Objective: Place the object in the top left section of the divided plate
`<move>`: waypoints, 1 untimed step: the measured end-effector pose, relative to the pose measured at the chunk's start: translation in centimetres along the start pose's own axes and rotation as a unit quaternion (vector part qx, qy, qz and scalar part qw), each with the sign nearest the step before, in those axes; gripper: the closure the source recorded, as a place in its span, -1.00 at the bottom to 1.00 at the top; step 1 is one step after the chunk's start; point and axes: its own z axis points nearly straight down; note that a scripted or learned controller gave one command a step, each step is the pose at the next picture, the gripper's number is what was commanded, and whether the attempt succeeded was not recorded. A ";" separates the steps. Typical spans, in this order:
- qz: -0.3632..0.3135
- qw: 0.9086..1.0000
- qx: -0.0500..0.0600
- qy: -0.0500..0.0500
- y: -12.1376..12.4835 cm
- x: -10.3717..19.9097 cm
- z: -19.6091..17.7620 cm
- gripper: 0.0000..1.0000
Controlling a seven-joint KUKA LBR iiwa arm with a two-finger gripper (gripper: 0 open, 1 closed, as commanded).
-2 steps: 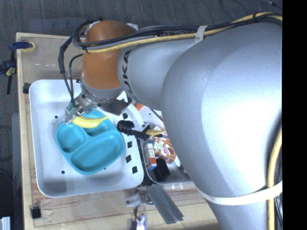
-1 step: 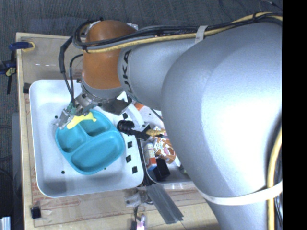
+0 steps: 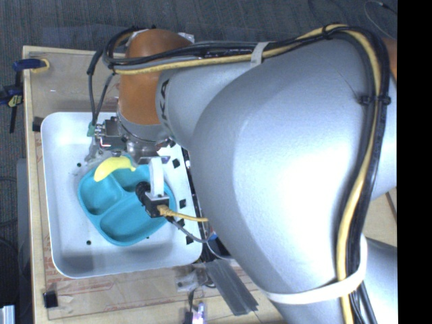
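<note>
Gripper (image 3: 128, 155) hangs low over the upper edge of the blue divided plate (image 3: 121, 208), its wrist hardware bunched right above a yellow object (image 3: 111, 167); whether it is clenched or released cannot be told from this angle, since the wrist hides the tips. That yellow object, curved like a banana, lies at the plate's top edge in the upper left section, partly tucked under the gripper. The plate itself sits tilted in the left white bin (image 3: 64, 248), near the bin's middle, and its other sections show only bare blue. A yellow cable (image 3: 185, 216) runs from the wrist across the plate's right side. The big grey arm (image 3: 283, 167) with its orange band (image 3: 145, 79) covers everything to the right. The bin rests on the wooden desk (image 3: 61, 66).
</note>
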 end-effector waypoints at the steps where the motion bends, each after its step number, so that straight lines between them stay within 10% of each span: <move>1: 0.127 0.992 0.001 0.000 -1.8 -3.0 -2.6 -1.00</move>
